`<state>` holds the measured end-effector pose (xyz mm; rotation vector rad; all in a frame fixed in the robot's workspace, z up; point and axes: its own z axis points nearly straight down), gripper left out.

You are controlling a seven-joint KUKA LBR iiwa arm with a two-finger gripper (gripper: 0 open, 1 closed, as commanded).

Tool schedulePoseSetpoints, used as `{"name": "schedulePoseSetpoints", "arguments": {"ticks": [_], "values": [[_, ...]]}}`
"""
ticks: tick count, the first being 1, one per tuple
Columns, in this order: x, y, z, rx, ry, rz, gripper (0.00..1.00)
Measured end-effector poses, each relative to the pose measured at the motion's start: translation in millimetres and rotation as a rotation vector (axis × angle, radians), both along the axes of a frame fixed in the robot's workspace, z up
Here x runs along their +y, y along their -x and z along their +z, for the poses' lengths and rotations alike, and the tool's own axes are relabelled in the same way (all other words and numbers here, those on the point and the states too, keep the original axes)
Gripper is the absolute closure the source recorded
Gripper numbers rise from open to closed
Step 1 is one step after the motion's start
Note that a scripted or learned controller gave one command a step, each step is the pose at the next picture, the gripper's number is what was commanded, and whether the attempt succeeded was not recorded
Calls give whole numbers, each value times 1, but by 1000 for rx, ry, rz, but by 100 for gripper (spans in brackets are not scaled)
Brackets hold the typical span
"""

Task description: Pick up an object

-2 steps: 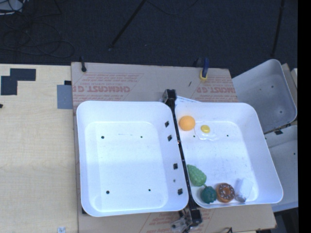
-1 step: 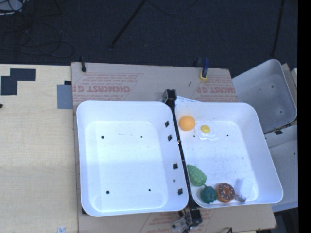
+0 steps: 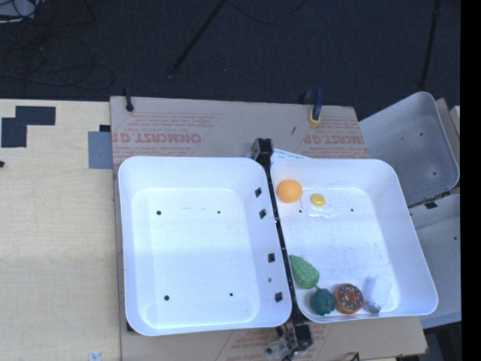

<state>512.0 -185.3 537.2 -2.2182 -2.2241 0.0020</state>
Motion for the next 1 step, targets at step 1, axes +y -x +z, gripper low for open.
{"name": "schedulePoseSetpoints", "arguments": {"ticks": [1], "values": [[-30, 38, 1, 2, -1, -5, 100]]}}
